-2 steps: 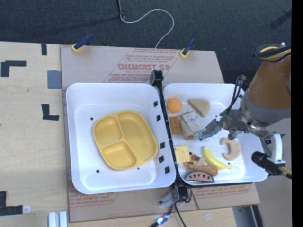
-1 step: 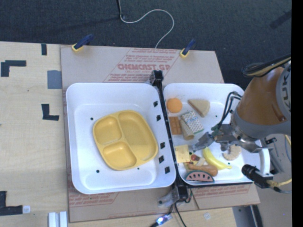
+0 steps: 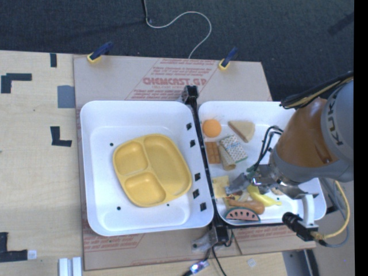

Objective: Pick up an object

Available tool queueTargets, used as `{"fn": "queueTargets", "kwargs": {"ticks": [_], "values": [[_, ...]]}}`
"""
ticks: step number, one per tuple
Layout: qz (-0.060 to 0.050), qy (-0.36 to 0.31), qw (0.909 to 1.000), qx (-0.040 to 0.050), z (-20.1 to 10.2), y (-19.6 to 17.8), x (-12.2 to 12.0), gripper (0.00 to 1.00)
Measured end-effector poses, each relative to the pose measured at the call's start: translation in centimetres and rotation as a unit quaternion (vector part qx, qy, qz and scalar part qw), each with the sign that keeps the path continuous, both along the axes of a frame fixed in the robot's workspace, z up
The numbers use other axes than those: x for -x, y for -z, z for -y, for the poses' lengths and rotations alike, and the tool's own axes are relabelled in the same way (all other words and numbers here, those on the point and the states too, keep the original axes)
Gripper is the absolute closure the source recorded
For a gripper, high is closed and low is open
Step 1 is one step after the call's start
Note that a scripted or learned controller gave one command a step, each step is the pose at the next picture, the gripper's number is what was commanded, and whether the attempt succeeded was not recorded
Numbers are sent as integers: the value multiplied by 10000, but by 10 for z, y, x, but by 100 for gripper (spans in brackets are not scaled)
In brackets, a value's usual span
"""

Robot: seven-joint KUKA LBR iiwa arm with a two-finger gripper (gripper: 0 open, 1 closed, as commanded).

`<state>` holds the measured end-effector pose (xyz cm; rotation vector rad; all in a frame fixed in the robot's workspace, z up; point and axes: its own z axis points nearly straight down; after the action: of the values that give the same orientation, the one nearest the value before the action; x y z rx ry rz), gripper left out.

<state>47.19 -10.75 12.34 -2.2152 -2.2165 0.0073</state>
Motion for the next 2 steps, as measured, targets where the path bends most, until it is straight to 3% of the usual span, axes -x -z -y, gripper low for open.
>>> {"fn": "queueTargets", "kwargs": {"ticks": [1,2], "values": [[88,25,9999,53,4,34,-2,0],[130,30,9999,60,5,18,-5,100]]}}
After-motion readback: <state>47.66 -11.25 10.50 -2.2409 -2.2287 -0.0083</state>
